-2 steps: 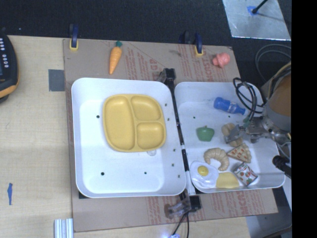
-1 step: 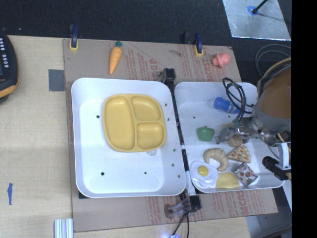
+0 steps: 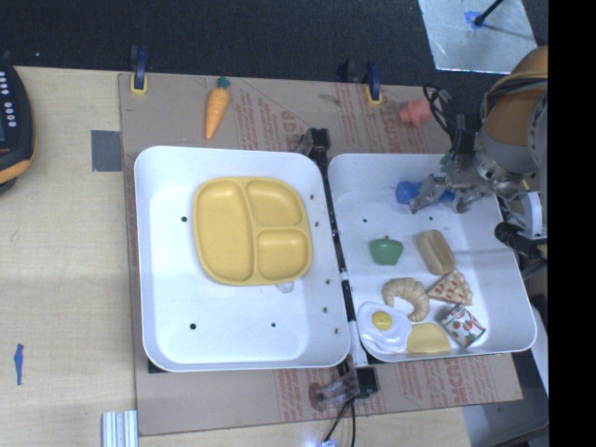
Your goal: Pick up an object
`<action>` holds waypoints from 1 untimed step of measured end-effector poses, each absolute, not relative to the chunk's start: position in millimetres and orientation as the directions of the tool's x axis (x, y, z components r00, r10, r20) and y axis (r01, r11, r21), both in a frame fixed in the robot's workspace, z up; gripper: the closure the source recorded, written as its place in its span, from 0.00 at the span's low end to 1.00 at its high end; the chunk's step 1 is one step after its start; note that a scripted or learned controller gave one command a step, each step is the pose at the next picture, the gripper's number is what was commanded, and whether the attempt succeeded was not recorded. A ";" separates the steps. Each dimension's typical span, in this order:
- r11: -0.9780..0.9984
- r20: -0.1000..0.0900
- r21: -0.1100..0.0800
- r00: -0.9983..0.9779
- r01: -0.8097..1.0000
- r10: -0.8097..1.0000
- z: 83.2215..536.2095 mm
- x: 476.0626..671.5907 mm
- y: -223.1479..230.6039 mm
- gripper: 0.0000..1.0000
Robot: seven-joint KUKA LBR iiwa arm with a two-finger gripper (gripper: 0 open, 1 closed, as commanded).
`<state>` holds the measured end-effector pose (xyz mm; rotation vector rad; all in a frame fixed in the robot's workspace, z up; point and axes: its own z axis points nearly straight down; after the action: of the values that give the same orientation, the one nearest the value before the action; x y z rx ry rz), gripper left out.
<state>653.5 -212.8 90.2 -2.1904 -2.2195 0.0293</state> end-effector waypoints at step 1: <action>0.003 0.002 -0.009 -0.003 1.000 1.000 91.4 574.1 -203.4 0.00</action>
<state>574.1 -203.4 91.4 -2.2129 -2.2188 0.0084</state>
